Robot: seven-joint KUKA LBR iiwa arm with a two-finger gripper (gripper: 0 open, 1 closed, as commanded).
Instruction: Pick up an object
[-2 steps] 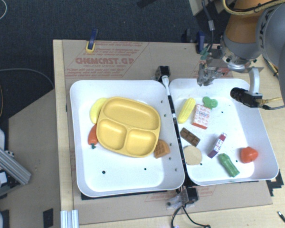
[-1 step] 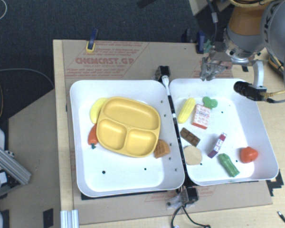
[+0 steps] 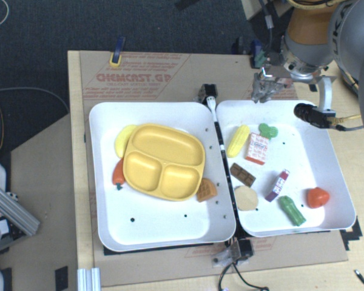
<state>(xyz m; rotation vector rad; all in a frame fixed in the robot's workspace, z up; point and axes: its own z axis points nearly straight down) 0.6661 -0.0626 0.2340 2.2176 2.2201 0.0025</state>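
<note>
Bench (image 3: 79, 162) carries both bins; we see pincer (image 3: 266, 91) raised beyond right bin (image 3: 333, 162), empty, opening unclear, presumably staged over corn (image 3: 238, 140).

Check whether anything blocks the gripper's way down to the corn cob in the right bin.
Nothing visible does. The gripper hangs over the right bin's far rim, and the corn cob lies uncovered nearer the camera, close beside the red-and-white packet.

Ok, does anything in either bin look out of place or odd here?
One thing: the yellow divided tray in the left bin lies tilted on top of small items. A yellow piece, a red-orange one and a brown one poke out from beneath its edges. The right bin's items lie loose and separate.
</note>
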